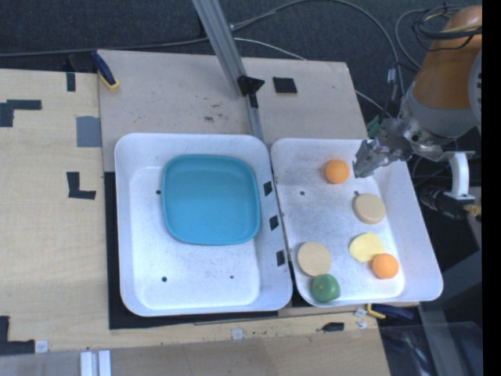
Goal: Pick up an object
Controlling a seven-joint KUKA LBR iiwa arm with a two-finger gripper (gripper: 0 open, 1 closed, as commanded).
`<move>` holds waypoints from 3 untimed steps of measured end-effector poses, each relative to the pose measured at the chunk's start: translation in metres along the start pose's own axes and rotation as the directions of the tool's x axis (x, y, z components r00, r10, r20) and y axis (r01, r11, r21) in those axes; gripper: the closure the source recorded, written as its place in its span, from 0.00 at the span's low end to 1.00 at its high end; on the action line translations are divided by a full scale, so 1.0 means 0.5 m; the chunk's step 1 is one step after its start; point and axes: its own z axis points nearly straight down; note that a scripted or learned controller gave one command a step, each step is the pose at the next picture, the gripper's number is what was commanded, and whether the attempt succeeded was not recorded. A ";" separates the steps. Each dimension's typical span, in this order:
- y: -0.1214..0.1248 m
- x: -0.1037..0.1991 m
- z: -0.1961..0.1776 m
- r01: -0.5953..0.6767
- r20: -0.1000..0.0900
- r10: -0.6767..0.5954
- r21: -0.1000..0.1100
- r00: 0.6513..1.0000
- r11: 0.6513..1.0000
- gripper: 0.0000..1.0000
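A: Start at the gripper (pixel 366 163). What are the fingers doing?

B: It hangs over the upper right part of the right bin (pixel 297 202), dark and small from here. Whether the fingers stand apart or together, I cannot tell. Nothing shows between them.

A: Nearest object?

B: An orange ball (pixel 337 171), just to the left of the gripper tip, apart from it, lying on the bin floor.

A: And below that?

B: A tan round disc (pixel 369 208) lies near the right wall, below the gripper. Further down, a yellow piece (pixel 365 247) touches a second orange ball (pixel 384 266) at its lower right. Toward the bin's lower left, another tan disc (pixel 314 258) sits just above a green ball (pixel 325 288), the two touching or nearly so.

A: Anything crowding the approach?

B: The arm (pixel 442 84), grey with its orange band, comes in from the right above the bin rim. A slanted metal pole (pixel 227 45) crosses the bench and ends near where the two bins meet.

A: The other bin?

B: The left bin (pixel 133 210) holds a blue square plate (pixel 210 199), lying flat in its upper half, well apart from the gripper
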 end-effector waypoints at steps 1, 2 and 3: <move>-0.020 0.090 0.002 0.003 -0.001 -0.003 0.004 1.000 1.000 1.00; -0.032 0.198 0.040 0.004 -0.001 -0.004 0.006 1.000 1.000 1.00; -0.035 0.285 0.062 0.003 -0.001 -0.003 0.006 1.000 1.000 1.00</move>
